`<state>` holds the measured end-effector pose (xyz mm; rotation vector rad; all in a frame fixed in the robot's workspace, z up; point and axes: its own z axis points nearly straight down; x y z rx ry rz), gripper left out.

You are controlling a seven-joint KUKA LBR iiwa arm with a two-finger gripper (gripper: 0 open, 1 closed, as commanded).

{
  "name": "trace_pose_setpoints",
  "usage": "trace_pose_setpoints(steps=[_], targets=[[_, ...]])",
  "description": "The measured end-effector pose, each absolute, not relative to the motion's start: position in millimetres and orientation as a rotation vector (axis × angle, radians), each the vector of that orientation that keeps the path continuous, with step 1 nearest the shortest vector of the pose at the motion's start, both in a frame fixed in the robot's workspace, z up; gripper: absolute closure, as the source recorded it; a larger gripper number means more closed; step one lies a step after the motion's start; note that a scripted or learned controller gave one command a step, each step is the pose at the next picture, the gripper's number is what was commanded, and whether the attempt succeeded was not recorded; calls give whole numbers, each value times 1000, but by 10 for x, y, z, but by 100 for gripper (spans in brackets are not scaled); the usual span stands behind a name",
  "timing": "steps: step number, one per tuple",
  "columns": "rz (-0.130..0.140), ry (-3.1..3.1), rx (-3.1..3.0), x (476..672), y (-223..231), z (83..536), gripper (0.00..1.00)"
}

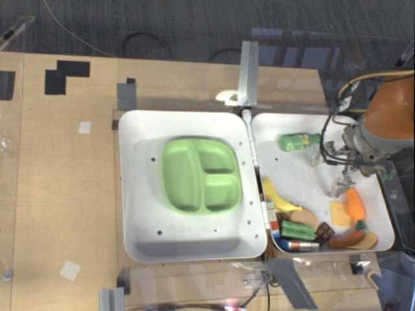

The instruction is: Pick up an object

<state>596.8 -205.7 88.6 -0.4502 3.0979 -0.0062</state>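
Over the right bin (388, 235) | gripper (342, 188) beside carrot (355, 205), claw state unclear | nothing lifted; pick not yet done

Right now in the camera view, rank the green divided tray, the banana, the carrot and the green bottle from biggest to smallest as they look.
1. Green divided tray, by far the largest.
2. Green bottle and banana, too alike to rank.
3. Carrot, smallest.

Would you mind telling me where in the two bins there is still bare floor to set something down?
Right bin: open floor between the green bottle and banana; its near edge is crowded with toys. Left bin: bare margin around the green divided tray, widest along the near side.
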Motion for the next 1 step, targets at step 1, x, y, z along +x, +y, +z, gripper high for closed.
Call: trace_pose_setpoints(steps=[1], targets=[[-5,3066,-614,5622,-1338,905,0]])
